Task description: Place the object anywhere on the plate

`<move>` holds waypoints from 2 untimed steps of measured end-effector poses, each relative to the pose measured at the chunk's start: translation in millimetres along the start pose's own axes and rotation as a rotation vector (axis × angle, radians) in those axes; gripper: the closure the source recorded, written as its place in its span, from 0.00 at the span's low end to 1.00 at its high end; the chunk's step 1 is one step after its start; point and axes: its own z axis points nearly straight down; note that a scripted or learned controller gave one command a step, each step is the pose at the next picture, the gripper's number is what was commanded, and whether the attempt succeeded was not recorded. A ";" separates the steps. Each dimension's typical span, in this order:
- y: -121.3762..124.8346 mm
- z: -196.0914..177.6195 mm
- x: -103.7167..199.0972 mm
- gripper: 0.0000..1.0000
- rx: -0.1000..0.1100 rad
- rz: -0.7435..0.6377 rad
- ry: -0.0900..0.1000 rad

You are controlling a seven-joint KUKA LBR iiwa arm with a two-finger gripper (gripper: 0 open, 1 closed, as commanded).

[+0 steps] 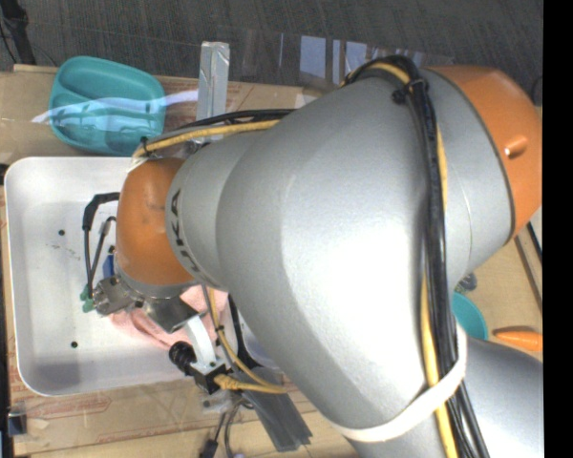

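My arm fills most of the camera view, with the orange wrist band (148,227) over the left white bin (38,256). Below the band, the gripper (100,296) points down at the bin floor, mostly hidden by the wrist. A pink plate (145,324) peeks out from under the wrist on the near side of the left bin, and another sliver of it shows further right. A small green bit (85,300) shows at the gripper's left edge. I cannot tell what it is or whether it is held.
A teal plastic container (105,103) lies on the bench beyond the left bin's far rim, next to a grey upright post (213,79). The arm hides the right bin, where a teal edge (470,319) and an orange piece (518,338) show at the right.
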 end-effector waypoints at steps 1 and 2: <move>32.7 -67.3 -10.5 1.00 -0.001 -0.171 0.000; -67.1 -99.6 -131.0 1.00 -0.002 -0.228 0.000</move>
